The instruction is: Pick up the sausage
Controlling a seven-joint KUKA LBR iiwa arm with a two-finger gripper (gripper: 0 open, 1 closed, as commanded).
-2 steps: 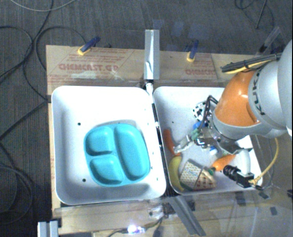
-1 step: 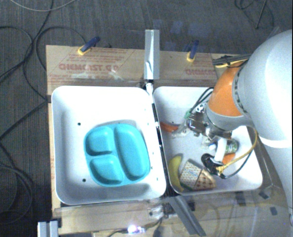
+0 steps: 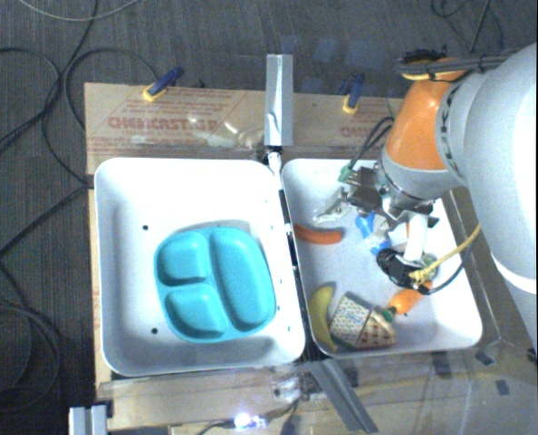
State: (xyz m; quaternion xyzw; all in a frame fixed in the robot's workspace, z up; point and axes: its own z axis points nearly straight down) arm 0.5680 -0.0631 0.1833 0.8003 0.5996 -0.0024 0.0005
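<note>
Orange-red sausage (image 3: 319, 235) flat in right bin; near its left wall

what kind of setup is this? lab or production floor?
Likely a robotics lab test bench: two shallow white plastic bins on a clamped cardboard sheet, loose cables on grey carpet, toy food like the orange sausage.

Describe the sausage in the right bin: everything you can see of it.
The sausage is a short orange-red link with a smooth, slightly glossy skin and rounded ends, looking like a plastic toy. It lies flat and roughly level across the view on the white floor of the right bin, close to that bin's left wall, in its upper half. The gripper hangs just above it; whether it touches the sausage cannot be told. Its upper edge is partly hidden by the gripper. The banana lies well below it, apart.
</note>
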